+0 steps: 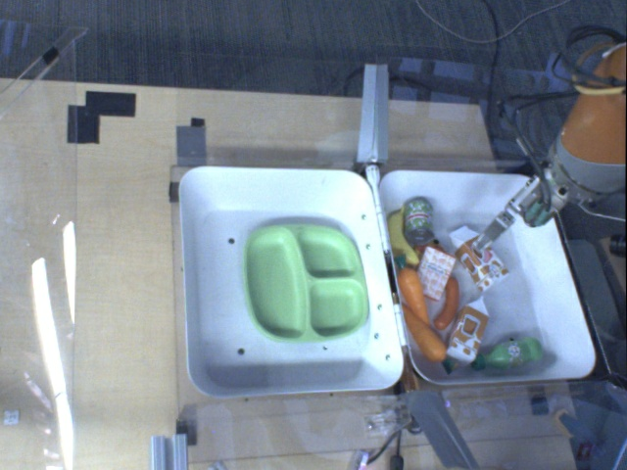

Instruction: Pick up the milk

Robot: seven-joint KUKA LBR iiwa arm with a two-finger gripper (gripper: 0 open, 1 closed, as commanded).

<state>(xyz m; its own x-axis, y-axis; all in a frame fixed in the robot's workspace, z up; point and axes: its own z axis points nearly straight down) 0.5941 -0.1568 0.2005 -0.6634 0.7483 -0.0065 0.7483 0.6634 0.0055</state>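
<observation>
Green tray (left bin)

Pale green divided tray in white bin. At 3 o'clock, second white bin: orange carrot, green bottle, orange-and-white patterned cartons, yellow banana.

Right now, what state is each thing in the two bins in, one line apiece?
Green tray: right side up in the left bin, compartments bare.
Can: lying in the right bin.
Carrot: lying flat.
Green bottle: on its side.
Milk carton: lying flat, tool just above it.
</observation>
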